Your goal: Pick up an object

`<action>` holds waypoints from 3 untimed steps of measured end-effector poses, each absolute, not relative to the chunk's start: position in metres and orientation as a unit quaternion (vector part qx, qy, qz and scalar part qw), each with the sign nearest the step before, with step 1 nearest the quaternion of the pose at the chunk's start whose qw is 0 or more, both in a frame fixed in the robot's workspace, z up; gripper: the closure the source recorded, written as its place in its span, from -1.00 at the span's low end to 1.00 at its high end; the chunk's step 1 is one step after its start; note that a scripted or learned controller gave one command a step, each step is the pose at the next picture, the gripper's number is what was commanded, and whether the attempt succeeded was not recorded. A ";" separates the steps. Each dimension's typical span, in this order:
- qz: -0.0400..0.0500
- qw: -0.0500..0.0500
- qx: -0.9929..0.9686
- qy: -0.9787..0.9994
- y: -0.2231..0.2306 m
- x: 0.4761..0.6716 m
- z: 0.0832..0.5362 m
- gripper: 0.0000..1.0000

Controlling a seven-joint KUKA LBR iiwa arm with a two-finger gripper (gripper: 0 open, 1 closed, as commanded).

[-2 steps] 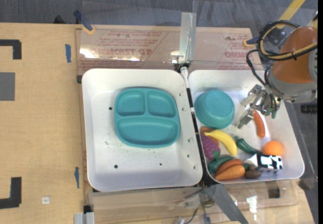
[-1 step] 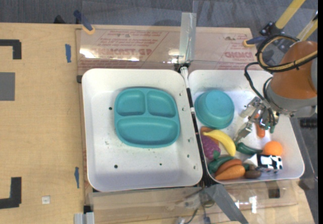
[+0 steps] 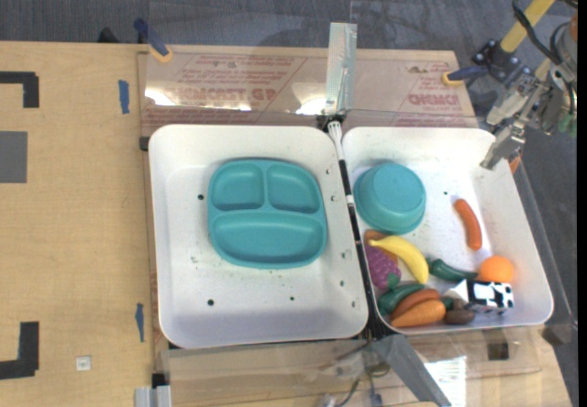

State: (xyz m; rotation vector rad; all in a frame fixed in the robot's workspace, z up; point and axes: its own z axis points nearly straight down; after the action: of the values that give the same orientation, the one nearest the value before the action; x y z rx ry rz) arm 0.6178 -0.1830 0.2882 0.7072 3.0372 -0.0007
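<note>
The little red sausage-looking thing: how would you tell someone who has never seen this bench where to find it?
Look in the right-hand white bin, the one crowded with toy food. Right of the round teal bowl, near the bin's right wall, the red sausage lies by itself on bare white floor. Its neighbours are heaped together lower down; it is slim, red-orange and touches nothing.

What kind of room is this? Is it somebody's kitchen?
Probably not a kitchen, more likely a robot testing lab. Two white bins sit on a workbench behind clear plastic walls, toy food like a banana fills one, and a robot gripper hangs over its corner.
</note>
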 end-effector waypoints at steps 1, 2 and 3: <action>0.000 -0.003 0.269 0.963 -0.224 0.611 0.178 -1.00; 0.000 0.006 0.284 0.959 -0.196 0.603 0.090 -1.00; 0.001 0.004 0.310 0.951 -0.173 0.573 0.088 -1.00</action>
State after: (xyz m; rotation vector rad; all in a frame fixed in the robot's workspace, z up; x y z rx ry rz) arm 0.5733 -0.1727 0.0885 0.9707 2.9791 0.0016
